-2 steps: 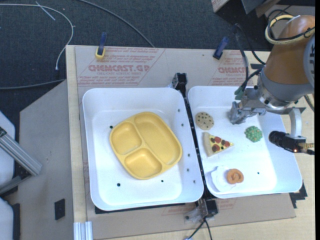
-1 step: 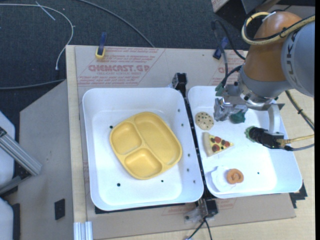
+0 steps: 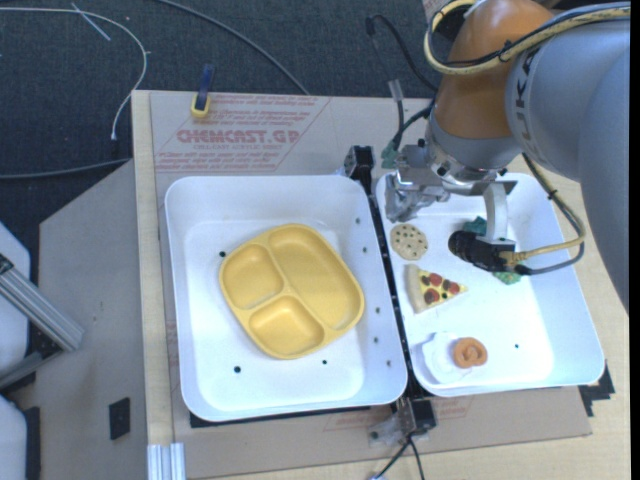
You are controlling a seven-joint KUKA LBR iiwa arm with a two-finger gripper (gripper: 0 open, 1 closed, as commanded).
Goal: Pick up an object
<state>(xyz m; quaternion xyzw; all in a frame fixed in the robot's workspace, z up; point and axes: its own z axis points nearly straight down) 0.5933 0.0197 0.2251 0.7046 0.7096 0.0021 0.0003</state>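
My gripper (image 3: pixel 404 203) hangs over the far left part of the right bin (image 3: pixel 560 298), just above a round chocolate-chip cookie (image 3: pixel 408 240). A pizza slice toy (image 3: pixel 433 289) lies a little nearer the camera, at the bin's left side. An orange doughnut-shaped toy (image 3: pixel 468 352) rests on a white patch near the front edge. A green piece (image 3: pixel 510 276) peeks out beside a black fitting with a yellow cable. Nothing shows between the fingers, which point down and are partly masked by the wrist.
The left bin (image 3: pixel 190 268) holds a yellow compartment tray (image 3: pixel 290 290). A ridge with bolts (image 3: pixel 385 298) divides the two bins. The bulky grey arm with its orange band (image 3: pixel 485 58) covers the far right. A clamp (image 3: pixel 203 93) sits on the cardboard at the back.
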